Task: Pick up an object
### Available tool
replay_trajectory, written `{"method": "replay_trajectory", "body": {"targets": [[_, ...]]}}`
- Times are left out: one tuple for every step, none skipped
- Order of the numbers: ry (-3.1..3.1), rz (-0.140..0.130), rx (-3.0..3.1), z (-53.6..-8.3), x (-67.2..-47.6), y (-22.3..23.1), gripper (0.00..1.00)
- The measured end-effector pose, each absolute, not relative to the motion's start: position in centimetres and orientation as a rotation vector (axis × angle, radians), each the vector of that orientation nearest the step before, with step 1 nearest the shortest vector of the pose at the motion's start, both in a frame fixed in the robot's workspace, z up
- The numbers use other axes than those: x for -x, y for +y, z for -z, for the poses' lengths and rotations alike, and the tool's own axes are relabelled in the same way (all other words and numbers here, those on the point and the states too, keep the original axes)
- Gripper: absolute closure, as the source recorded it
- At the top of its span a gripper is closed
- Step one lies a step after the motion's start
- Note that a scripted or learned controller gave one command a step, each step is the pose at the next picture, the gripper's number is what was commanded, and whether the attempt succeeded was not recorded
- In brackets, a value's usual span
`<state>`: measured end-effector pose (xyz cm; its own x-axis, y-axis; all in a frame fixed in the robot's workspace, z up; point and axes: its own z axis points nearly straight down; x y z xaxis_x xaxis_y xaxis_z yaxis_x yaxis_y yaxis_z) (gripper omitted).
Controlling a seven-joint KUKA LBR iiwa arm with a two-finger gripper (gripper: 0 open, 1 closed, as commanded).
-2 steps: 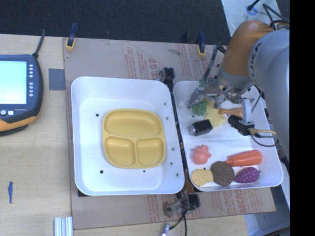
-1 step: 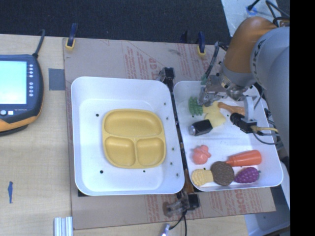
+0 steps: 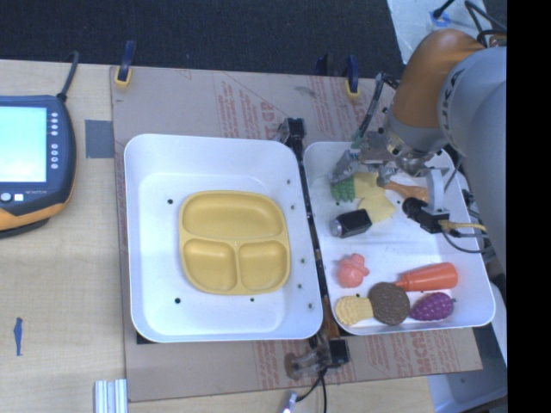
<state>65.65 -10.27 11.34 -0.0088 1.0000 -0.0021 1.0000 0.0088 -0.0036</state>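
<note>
My gripper [image 3: 351,167] hangs low over the far left part of the right bin [image 3: 469,317], just above a small green toy [image 3: 344,190]. A pale yellow wedge [image 3: 375,203] lies beside the green toy, and a black cylinder [image 3: 353,223] lies just in front of them. Nearer the front are a pink toy [image 3: 350,270], an orange carrot [image 3: 428,276], a brown cookie [image 3: 389,303], a yellow cracker [image 3: 349,311] and purple grapes [image 3: 433,305]. The arm's wrist covers the far right of this bin.
The left bin [image 3: 146,248] holds a yellow divided plate [image 3: 234,241]. A handheld pendant with a screen [image 3: 30,157] lies on the bench at far left. Clamps [image 3: 123,67] pin the cardboard sheet at the back edge. A black and orange cable [image 3: 430,218] trails by the wrist.
</note>
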Motion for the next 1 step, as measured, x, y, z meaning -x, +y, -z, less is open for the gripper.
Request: {"method": "replay_trajectory", "body": {"targets": [[-2.233, -0.006, 2.209, -12.39, -65.69, -10.32, 1.0]]}}
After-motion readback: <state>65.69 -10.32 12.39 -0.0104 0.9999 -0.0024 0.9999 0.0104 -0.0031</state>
